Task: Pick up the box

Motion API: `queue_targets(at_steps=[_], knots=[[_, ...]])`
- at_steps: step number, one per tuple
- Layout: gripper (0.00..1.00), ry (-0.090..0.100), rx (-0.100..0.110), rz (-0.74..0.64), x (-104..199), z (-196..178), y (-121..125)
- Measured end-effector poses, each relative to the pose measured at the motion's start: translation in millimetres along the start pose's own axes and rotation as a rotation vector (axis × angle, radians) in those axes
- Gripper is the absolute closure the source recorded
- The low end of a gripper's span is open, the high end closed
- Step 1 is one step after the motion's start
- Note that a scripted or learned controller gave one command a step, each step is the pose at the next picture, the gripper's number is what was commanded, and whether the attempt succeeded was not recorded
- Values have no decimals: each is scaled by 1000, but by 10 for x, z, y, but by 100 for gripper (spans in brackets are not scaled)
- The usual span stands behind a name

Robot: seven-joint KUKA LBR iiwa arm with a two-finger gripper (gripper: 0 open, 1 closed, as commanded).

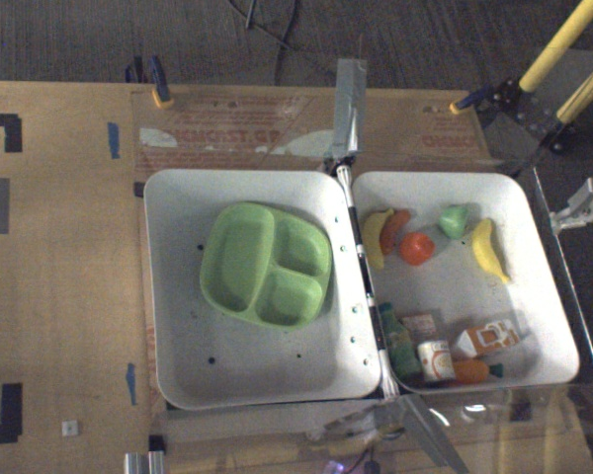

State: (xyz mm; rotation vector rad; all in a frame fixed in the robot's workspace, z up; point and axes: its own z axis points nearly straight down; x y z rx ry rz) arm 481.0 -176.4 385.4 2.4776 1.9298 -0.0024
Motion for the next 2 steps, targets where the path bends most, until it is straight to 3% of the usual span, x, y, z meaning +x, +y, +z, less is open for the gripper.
queue_targets(at_steps=[1,2], knots=[[100,-1,-4,-1,-1,-108,10],[0,-2,-3,-1,1,-103,11]])
